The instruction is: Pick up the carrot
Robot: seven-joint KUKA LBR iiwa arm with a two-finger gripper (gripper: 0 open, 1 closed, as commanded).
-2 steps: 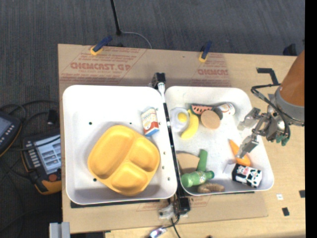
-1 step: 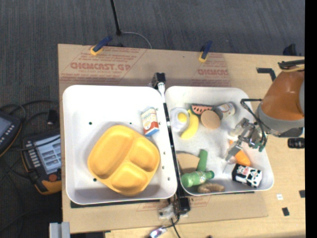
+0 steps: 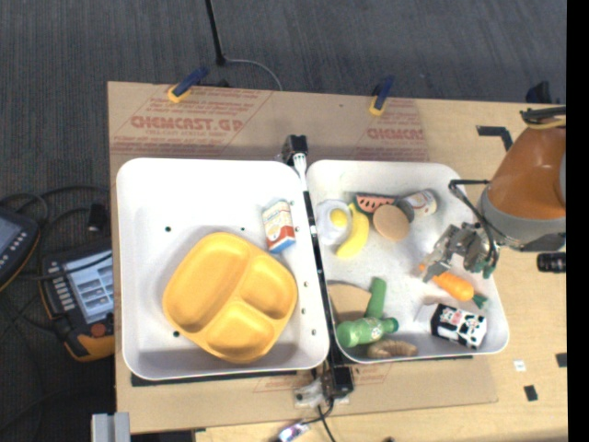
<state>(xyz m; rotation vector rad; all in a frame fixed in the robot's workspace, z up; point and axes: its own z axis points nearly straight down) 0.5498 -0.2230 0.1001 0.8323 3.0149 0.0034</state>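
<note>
Gripper [image 3: 457, 251] just above carrot [image 3: 455, 286]

Dark grey carpet [image 3: 110, 26] covers the floor, ribbed in faint diagonal lines under flat, even light. The counter [image 3: 83, 136] is topped with a brown board printed in red lettering, held at its 12 o'clock edge by two yellow-and-blue clamps [image 3: 187, 85]. A thin black pole [image 3: 212, 17] rises from the floor near 12 o'clock, with a grey cable [image 3: 253, 67] curling from its foot. At 9 o'clock, on the carpet, lies a handheld control pendant [image 3: 81, 288] with black cords [image 3: 55, 201] beside it.
</note>
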